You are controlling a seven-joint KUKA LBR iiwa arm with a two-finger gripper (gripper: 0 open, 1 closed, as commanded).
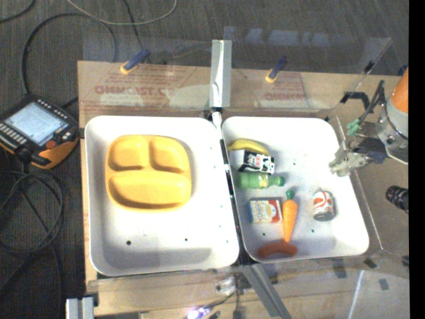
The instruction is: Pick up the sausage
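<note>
The sausage (277, 250) is a short reddish-brown curved piece lying near the front wall of the right bin (348, 244), just below the tip of an orange carrot (289, 219). My gripper (341, 166) hangs over the right bin's right rim, far to the upper right of the sausage and well apart from it. Nothing shows beneath the gripper's tip but bare bin floor.
The right bin also holds a banana (248, 145), a black-and-white carton (257, 161), a green bottle (260, 180), a blue-and-white box (264, 211) and a red-and-white can (323, 205). A yellow divided tray (150, 171) sits in the left bin (159, 251).
</note>
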